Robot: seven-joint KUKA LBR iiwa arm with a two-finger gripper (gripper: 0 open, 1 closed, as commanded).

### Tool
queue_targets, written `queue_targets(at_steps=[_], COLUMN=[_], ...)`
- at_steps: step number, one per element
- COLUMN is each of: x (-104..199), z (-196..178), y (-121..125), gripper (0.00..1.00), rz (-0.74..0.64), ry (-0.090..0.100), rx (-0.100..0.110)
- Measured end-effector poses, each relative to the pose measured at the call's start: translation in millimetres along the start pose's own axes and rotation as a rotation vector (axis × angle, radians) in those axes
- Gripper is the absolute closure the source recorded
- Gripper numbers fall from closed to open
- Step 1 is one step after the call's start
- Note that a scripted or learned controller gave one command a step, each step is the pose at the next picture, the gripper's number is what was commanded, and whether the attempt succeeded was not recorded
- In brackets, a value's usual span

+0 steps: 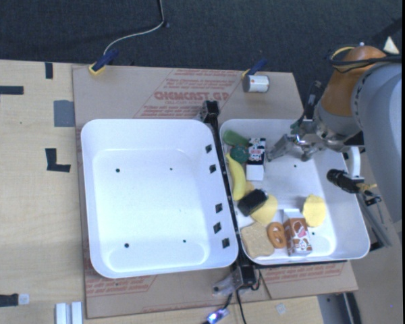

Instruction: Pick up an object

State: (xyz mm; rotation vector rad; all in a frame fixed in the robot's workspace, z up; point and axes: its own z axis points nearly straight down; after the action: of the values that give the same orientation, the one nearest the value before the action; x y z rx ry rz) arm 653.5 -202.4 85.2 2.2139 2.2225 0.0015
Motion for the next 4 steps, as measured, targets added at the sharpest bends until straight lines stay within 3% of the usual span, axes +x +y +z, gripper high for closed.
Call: queue_targets(at_steps=[1,2,3,4], x=[45,95,93,148], z=[0,-219,-217,-379], y=[11,19,16,-22], gripper=[0.0,0.0,1.0,1.0], rz=[0.004,-0.002,0.001,-0.004], ry=[0.002,0.001,0.0,0.003], rx=[0.004,-0.013,0.004,-0.014])
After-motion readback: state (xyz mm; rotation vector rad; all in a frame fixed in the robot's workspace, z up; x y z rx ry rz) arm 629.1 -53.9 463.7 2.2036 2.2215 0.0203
